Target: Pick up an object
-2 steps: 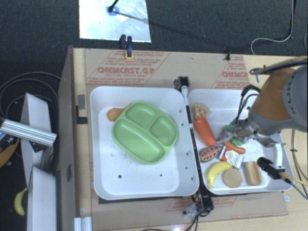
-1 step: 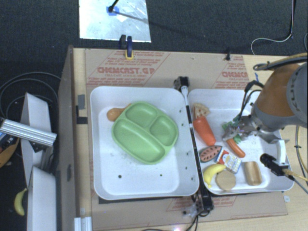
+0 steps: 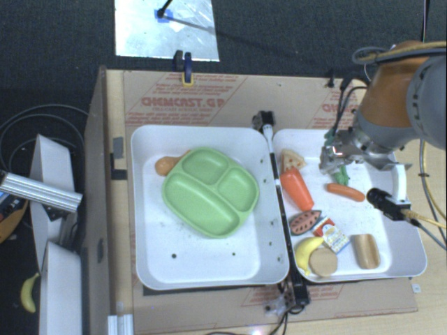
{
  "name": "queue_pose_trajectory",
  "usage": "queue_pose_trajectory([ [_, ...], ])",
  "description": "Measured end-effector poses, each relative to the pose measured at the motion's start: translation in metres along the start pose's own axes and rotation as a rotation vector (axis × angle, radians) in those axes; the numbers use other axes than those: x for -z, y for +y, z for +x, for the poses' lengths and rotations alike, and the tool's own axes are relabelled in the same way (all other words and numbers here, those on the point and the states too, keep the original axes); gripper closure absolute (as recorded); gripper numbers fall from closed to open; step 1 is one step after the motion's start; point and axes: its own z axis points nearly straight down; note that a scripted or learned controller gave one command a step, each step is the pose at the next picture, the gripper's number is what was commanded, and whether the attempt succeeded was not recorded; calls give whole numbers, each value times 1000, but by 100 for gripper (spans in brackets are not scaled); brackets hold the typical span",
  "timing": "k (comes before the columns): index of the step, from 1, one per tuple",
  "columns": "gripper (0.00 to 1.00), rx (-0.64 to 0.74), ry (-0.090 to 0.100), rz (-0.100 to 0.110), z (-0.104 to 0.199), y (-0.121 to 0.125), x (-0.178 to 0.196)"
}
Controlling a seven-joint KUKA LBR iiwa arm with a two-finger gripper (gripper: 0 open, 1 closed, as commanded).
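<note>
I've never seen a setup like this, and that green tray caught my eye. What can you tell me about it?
The green tray is a pale green divided plate, seemingly plastic, with rounded corners and three shallow compartments: one long, two smaller. All three look empty. It lies flat and right side up, turned at a slant, in the left white bin. A small orange-brown object pokes out at its upper left edge, touching it or tucked partly beneath. The gripper is over the other bin, far from it.

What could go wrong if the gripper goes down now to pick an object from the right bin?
1. The gripper hangs near the small orange carrot; this thin piece lies flat and may slip out.
2. The toys in the right bin lie packed; the big orange carrot touches the pizza slice, so one may get pushed.
</note>
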Motion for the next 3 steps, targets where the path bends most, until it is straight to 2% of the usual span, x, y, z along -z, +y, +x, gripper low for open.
queue_pose_trajectory([
  [1,0,-7,0,7,-4,-3,-5],
  [2,0,-10,-2,5,-58,25,-10],
  [3,0,-9,-2,8,-84,44,-106],
])
